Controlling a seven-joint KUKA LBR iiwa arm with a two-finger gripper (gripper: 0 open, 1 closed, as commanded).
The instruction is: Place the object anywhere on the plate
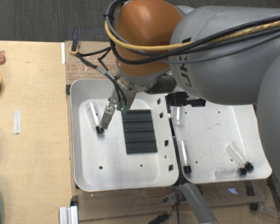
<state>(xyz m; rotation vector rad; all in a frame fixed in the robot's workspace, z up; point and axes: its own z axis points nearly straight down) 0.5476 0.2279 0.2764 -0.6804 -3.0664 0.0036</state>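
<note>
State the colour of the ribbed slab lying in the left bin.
The flat ribbed rectangular slab is dark grey to black, clearest in the camera view.

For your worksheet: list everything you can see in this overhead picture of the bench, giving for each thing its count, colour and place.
Shallow plastic bins: two, white, side by side on the bench.
Ribbed rectangular block: one, black, middle of the left bin.
Clear plastic tubes with black caps: four; one in the left bin, one on the divide, two in the right bin's near corner.
Wooden benchtop: one, tan, left of the bins.
Robot arm: one, grey with an orange band, reaching over the left bin.
</note>
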